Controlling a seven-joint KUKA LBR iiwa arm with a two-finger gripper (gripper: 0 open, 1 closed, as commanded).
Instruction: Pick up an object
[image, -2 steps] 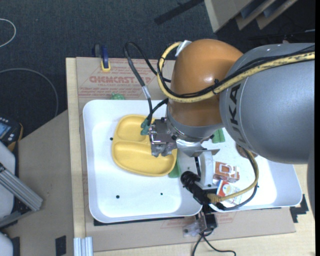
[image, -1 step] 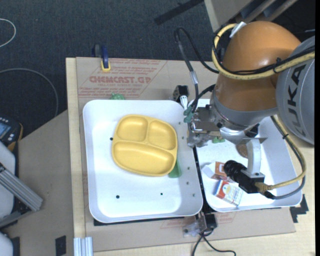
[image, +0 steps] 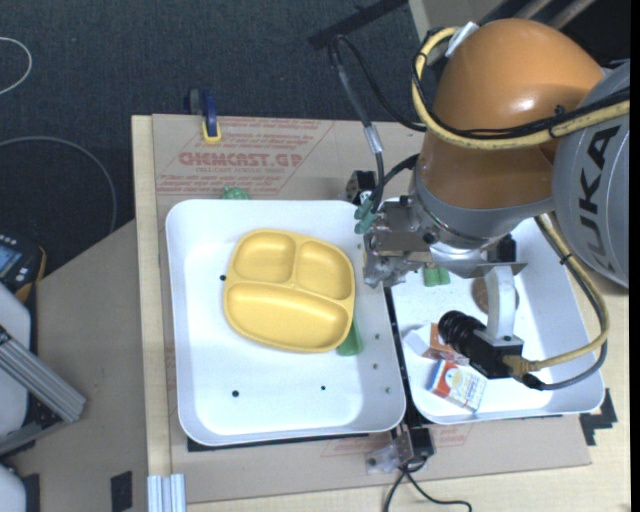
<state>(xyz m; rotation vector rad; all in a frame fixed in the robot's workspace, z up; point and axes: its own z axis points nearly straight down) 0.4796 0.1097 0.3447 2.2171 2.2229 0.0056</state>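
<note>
Beside the yellow tray (image: 290, 290) hangs the gripper (image: 385, 260) — grip state impossible to tell.

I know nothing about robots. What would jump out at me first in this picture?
The robot arm's bulky orange band looms largest, hanging over the right bin at the view's upper right. Next comes the bright yellow divided plate, lying in the middle of the left bin with a bit of green showing at its lower right edge. A small colourful packet lies near the right bin's front edge.
</note>
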